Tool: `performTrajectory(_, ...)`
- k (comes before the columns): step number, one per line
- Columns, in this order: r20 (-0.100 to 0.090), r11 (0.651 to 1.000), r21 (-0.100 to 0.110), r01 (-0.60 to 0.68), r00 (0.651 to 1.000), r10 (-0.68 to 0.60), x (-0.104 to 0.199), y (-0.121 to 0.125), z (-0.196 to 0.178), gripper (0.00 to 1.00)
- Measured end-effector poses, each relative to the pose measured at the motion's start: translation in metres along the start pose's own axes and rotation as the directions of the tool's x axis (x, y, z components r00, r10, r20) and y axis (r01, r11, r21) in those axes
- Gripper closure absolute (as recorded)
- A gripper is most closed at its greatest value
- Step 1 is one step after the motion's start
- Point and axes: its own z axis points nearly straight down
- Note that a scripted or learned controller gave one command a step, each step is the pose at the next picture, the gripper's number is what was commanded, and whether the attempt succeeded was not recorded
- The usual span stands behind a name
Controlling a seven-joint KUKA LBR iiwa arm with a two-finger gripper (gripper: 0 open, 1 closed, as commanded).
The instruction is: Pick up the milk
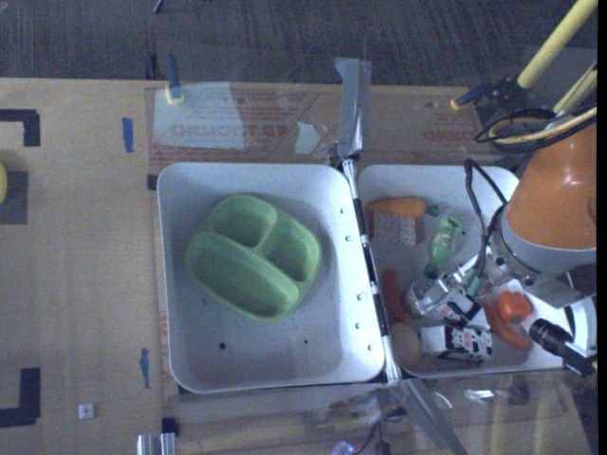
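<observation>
The gripper (453,297) hangs low in the crowded right white bin (414,175). Just below it lies the black-and-white milk carton (460,341), an orange-red vegetable (512,313) to its right, a pale green bottle (444,238) above. Open bin floor (266,349) lies far left, beside the green divided plate (251,254).

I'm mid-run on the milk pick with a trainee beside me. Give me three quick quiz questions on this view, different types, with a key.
1. True or false: the green divided plate lies in the left bin.
2. Which bin holds the black-and-white milk carton? A) left B) right
3. Fill in: the hand hangs over the ___ bin, just above the carton.

Key: 1 true; 2 B; 3 right. Whether the hand has gripped anything cannot be told from this view.
</observation>
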Motion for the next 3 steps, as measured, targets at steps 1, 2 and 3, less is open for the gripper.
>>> performTrajectory(1,0.019,0.999,-0.035,-0.009,1.000,0.009,-0.048,0.019,0.058,0.00)
performTrajectory(2,0.021,0.999,-0.045,-0.007,1.000,0.008,-0.049,0.022,0.042,1.00)
performTrajectory(3,0.016,0.999,-0.038,-0.008,1.000,0.009,-0.047,0.020,0.046,0.00)
